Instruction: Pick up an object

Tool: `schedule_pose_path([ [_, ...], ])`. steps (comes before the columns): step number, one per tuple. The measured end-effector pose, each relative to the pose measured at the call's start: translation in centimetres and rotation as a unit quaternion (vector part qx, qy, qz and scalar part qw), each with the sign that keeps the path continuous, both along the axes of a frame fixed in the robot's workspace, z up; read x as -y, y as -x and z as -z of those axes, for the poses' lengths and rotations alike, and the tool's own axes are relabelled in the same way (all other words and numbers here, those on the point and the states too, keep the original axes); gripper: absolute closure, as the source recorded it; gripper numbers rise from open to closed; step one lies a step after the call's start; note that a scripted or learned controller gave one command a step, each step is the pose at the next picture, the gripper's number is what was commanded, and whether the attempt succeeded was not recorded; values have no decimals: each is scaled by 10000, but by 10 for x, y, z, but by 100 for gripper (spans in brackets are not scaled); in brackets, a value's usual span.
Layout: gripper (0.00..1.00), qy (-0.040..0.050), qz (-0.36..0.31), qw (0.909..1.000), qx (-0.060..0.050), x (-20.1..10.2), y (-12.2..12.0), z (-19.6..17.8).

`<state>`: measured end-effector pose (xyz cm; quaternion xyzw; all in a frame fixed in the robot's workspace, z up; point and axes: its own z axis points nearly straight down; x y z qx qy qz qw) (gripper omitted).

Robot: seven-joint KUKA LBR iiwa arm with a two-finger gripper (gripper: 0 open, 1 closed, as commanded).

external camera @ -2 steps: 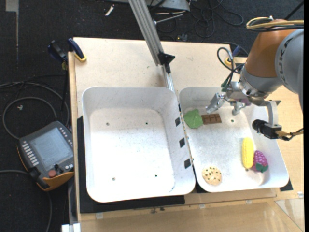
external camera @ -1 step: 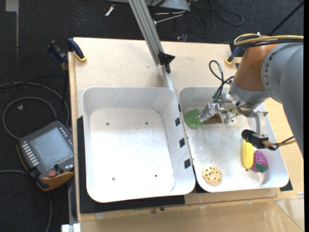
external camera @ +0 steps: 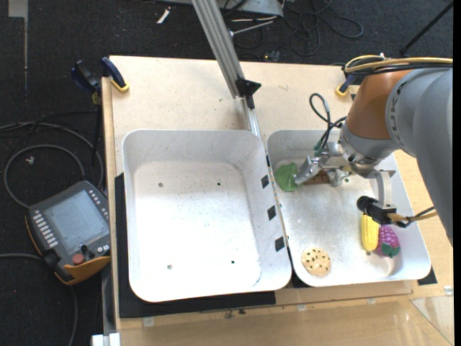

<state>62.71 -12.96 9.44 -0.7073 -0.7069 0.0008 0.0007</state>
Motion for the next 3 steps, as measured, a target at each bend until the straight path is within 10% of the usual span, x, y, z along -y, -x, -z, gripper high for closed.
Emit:
schedule_pose_path([
  [1, 100, 2, -2, 10000, 18, 0, -1, -11],
  [3, 100, 9, -18, 10000, 51, 5, -5, -134],
])
